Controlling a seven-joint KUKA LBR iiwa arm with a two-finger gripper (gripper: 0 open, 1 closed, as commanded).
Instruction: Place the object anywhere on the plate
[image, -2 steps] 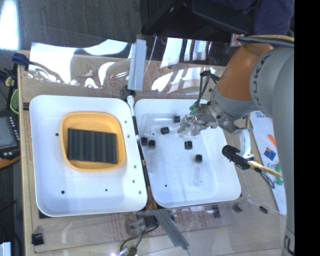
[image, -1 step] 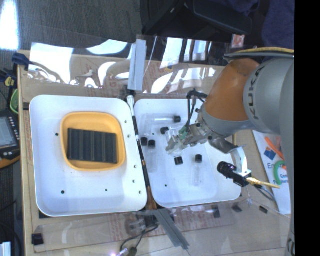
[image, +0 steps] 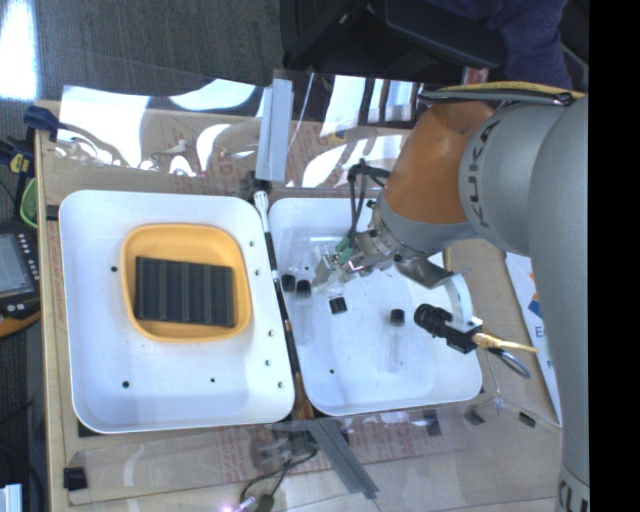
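Observation:
A yellow plate (image: 184, 246) with a dark ridged centre lies in the left white bin (image: 90, 380). Several small black pieces lie in the right white bin (image: 450, 380): two close together (image: 295, 284) near its left wall, one (image: 338, 304) in the middle, and one (image: 397, 317) further right. My gripper (image: 334, 264) hangs low over the upper left part of the right bin, just above and to the right of the pair and above the middle piece. I see nothing between its fingers.
A faint clear, tube-like thing (image: 395, 352) lies in the lower middle of the right bin. The divider (image: 278, 300) between the bins runs just left of the black pair. The grey arm (image: 500, 170) covers the bench's right side.

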